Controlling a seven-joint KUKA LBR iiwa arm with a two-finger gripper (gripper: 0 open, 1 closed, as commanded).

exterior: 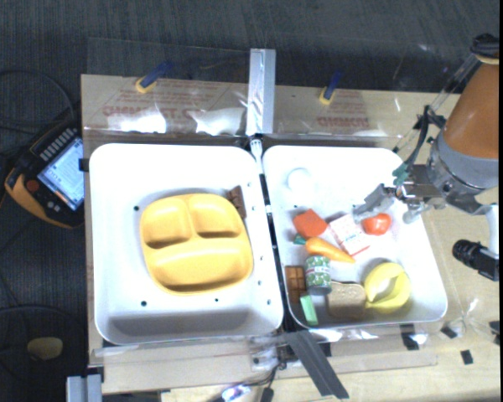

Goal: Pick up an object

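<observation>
Arm reaching into the right bin (419, 296)
The jaws (384, 203) are hovering just above a red tomato (375, 223); whether they are released or clenched, I cannot tell

The arm (478, 132) has a broad orange band above a grey wrist; thin dark cables run alongside, ending in a metallic gripper (386, 198).

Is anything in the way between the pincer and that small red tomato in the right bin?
Nothing visible. The pincer hangs directly above the tomato; the red-and-white carton lies close on its left, not between them.
</observation>
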